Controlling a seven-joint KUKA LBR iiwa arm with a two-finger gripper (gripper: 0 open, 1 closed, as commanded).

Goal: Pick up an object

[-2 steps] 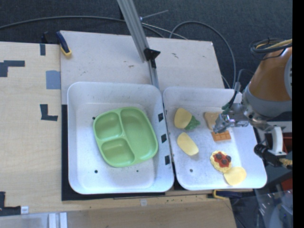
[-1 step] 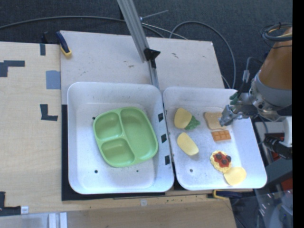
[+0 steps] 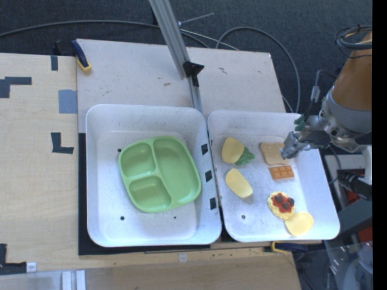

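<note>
The right bin (image 3: 314,222) holds several toy foods: a yellow piece with a green leaf (image 3: 234,151), a yellow lemon-like piece (image 3: 238,183), a tan bread slice (image 3: 272,153), an orange waffle (image 3: 281,173), a small pizza with red topping (image 3: 282,203) and a pale yellow disc (image 3: 299,223). My gripper (image 3: 290,148) hangs at the bin's right side, just right of the bread slice and above the waffle. Nothing shows between its fingers.
The left bin (image 3: 97,162) carries a green three-part plate (image 3: 159,174). A grey metal pole (image 3: 172,35) slants in from the top toward the bins' shared wall. Cables lie on the dark floor behind. The grey and orange arm (image 3: 354,95) fills the right side.
</note>
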